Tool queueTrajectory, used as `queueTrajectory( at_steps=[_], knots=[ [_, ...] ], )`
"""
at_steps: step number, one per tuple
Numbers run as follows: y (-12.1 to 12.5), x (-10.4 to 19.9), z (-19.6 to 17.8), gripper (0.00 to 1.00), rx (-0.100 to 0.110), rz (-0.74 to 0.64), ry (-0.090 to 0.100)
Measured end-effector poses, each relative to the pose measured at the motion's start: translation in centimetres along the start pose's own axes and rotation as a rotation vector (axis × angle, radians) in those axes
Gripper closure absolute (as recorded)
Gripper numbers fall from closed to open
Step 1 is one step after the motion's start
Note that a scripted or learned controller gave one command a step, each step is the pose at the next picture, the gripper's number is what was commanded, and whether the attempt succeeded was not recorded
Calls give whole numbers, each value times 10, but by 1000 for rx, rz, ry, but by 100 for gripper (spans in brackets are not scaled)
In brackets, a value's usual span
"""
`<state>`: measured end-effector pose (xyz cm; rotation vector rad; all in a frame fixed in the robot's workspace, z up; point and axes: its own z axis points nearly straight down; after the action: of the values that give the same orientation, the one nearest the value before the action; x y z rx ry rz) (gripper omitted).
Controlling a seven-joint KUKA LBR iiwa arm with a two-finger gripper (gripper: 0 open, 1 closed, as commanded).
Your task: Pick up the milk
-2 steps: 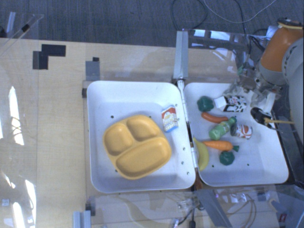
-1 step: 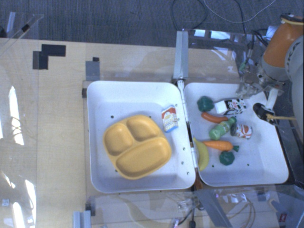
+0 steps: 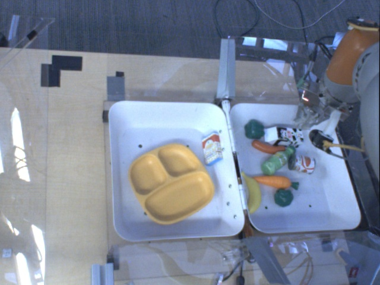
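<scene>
From where I stood, the surface [image 3: 59,159] carried two white bins. The left bin [image 3: 124,218] held a yellow divided plate [image 3: 171,183] and, just beside it toward the middle wall, the milk [image 3: 212,148], a small carton with red and blue print. It lay apart from the plate, its long axis running roughly toward and away from the camera, slightly tilted; which end was the top I could not tell. The right bin [image 3: 332,206] held two carrots, a green bottle, a banana and other small pieces. The arm [image 3: 347,58] hung over the far corner of this right bin, and the hand [image 3: 314,119] was low there, well apart from the milk. Whether the hand was open or closed I could not tell. So I judged the pick as not yet done: the carton was untouched, and reaching, grasping and lifting all remained.
</scene>
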<state>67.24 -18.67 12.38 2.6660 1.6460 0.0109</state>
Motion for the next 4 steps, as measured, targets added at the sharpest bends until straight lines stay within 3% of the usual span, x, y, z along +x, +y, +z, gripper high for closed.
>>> queueTrajectory(
  at_steps=[1, 2, 3, 4],
  knots=[
    [-2, 0, 3, 0, 7, 0, -1],
    [-1, -9, 39, 0, 28, 122, -5],
    [-18, 26, -10, 0, 8, 83, -1],
    [-2, -6, 30, 0, 17, 73, -4]
  ],
)
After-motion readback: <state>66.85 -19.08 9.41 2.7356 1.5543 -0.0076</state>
